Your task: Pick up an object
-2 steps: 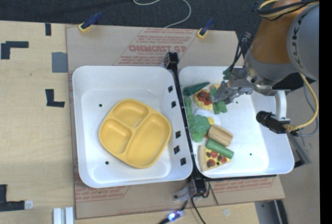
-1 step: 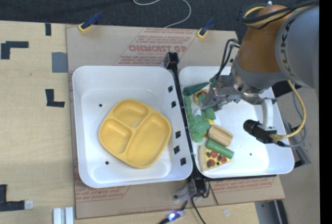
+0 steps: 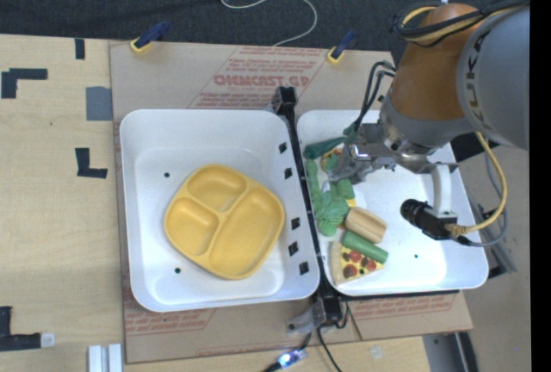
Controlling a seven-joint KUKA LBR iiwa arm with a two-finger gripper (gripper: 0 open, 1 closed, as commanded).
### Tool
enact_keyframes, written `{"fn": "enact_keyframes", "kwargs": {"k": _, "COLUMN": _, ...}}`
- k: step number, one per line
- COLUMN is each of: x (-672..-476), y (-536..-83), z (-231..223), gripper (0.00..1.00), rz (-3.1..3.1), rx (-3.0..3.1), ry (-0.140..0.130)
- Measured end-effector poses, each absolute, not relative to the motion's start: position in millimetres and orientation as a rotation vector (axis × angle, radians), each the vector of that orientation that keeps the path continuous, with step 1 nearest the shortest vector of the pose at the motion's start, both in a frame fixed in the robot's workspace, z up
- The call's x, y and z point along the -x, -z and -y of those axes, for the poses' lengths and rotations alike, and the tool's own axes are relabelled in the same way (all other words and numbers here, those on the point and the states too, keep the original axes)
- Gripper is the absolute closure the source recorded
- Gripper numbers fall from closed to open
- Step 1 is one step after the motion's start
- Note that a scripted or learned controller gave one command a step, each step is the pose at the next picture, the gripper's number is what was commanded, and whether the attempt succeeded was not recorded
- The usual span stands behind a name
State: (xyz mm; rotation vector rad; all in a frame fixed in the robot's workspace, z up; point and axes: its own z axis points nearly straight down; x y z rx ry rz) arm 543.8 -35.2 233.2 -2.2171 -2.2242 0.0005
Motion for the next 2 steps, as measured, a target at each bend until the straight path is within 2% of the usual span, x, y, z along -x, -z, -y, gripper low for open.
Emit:
{"fn": "enact_keyframes", "kwargs": {"k": 1, "x": -540.8, "y": -217, "z": 32, "gripper": 1.0, "rz": 2.22, "rx": 2.219, "ry": -0.005}}
{"fn": "enact_keyframes", "kwargs": {"k": 2, "x": -552.7, "y": -234, "z": 32, "gripper": 1.0, "rz": 2.223, "rx": 2.22, "ry": 0.0}}
